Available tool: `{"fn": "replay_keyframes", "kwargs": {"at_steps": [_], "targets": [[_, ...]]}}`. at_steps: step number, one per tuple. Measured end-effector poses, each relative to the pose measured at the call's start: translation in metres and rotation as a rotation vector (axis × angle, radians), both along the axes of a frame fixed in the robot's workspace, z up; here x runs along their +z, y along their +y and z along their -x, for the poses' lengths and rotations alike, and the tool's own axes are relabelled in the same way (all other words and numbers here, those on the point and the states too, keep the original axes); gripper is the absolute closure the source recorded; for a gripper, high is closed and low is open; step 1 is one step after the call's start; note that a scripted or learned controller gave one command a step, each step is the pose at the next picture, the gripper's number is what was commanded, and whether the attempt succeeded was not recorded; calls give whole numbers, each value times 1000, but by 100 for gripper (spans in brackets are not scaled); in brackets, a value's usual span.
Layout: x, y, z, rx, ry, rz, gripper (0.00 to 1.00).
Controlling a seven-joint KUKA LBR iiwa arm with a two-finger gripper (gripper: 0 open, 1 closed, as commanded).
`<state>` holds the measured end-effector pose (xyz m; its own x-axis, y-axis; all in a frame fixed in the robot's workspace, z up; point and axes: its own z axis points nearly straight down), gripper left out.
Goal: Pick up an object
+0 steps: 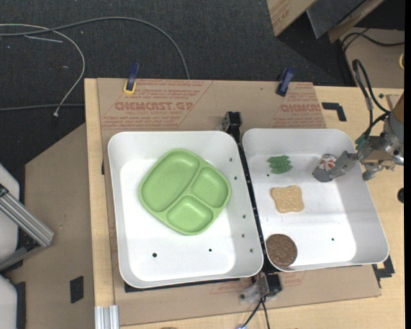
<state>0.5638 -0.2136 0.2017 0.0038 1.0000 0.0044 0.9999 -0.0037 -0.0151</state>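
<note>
Camera view showed the gripper (335, 167) at the right bin's (359, 247) 1 o'clock area, fingers pinching a small red-and-white object (328, 162). A green item (279, 164), tan piece (287, 198) and brown disc (281, 249) lay leftward.

Dark carpet floor (77, 103) crossed by thin cables (70, 48) is seen far and left, a cardboard-covered bench (199, 103) clipped by blue clamps (131, 75), cardboard boxes (289, 16) far right.
</note>
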Motion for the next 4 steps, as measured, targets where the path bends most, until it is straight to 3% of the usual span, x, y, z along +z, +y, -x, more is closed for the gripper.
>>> {"fn": "replay_keyframes", "kwargs": {"at_steps": [1, 3, 4], "targets": [[8, 1, -3, 4, -15, 4, 0], [-99, -2, -2, 4, -8, 1, 0], [-118, -2, -2, 4, -11, 2, 0]]}}
